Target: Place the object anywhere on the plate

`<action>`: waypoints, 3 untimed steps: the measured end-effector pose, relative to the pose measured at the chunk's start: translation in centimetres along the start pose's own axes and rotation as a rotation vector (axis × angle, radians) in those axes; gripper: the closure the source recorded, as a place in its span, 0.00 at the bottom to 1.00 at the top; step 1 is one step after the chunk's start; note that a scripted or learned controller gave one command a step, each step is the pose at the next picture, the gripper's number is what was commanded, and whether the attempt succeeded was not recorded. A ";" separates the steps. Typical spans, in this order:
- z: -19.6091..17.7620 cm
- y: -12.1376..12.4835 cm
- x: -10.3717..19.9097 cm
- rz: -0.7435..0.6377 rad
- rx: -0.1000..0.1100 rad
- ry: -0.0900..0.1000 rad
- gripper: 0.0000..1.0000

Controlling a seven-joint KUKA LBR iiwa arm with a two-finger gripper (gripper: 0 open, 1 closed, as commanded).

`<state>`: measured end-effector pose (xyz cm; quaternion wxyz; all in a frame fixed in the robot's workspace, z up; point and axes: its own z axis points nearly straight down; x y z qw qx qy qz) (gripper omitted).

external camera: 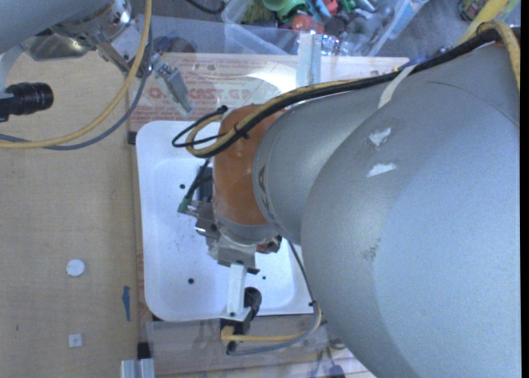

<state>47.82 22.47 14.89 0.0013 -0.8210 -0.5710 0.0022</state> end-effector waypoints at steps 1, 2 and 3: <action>0.0 0.0 0.0 0.000 0.000 0.000 0.00; 0.0 0.0 0.0 0.000 0.000 0.000 0.00; 0.0 0.0 0.0 0.000 0.000 0.000 0.00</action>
